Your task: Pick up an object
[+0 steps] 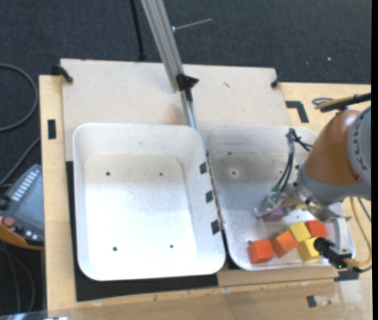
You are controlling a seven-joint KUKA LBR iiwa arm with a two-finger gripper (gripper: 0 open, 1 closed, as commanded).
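Observation:
Several blocks lie in the front right corner of the right bin [242, 152]: an orange block [261, 251], a second orange block [284, 243], a yellow block [300, 231], another yellow block [309, 249] and a red-orange block [317, 229]. My gripper [273, 209] hangs low inside this bin, just behind the blocks, with a small purple object [275, 214] at its tip. The orange-banded wrist [332, 159] leans in from the right and hides the bin's right wall.
The left bin [142, 199] sits beside the right one, sharing a divider edge. A slanted metal pole [165, 39] rises from the back of the bench. Cables and a teach pendant [19, 209] lie on the floor at left.

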